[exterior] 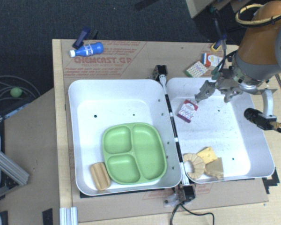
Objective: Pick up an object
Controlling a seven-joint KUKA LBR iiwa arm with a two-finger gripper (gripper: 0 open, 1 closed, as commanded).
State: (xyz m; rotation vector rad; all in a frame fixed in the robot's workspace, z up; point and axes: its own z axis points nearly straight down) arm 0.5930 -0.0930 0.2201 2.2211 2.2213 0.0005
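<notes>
The small red packet [188, 111] lies flat in the right bin [253, 149], near its upper left corner, untouched. The gripper [217, 92] hangs just to the packet's right and above it, fingers spread apart, nothing between them. Judged stage: approach, before any grasp. The next move calls for shifting left over the packet, descending, then closing. Yellow pieces [205, 163] lie well apart.

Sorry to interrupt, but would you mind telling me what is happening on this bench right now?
The arm's tool hangs open over the far end of the right bin, holding nothing. A small red and white packet lies just beside it, untouched. The left bin holds a green divided plate.
</notes>
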